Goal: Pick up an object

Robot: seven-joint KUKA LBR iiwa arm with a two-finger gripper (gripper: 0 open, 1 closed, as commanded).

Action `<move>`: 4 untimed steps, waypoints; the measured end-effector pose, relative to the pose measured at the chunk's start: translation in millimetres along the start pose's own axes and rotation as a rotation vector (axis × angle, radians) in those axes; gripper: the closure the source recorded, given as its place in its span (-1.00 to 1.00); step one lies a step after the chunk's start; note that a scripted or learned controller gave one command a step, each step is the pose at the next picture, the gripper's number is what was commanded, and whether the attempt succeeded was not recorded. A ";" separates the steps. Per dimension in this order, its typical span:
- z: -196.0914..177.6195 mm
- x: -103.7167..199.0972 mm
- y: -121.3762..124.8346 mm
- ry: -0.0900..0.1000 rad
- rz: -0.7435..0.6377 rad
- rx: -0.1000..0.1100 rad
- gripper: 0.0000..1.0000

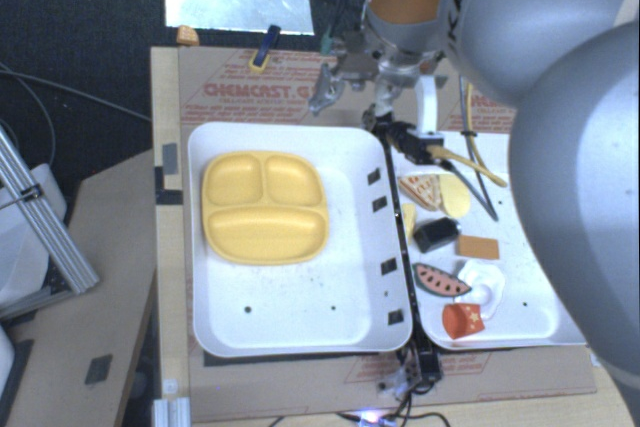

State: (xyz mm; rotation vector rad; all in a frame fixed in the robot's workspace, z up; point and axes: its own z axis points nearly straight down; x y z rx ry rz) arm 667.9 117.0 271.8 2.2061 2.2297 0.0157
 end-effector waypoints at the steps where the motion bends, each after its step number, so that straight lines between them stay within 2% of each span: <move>1: 67.7 -96.8 -2.0 -0.007 0.018 0.014 -1.00; 2: 0.9 -55.4 1.3 -0.002 0.004 0.002 -1.00; 3: -21.2 3.7 1.1 0.000 0.001 0.006 -1.00; 4: -51.7 108.3 -19.7 0.003 -0.004 0.006 -1.00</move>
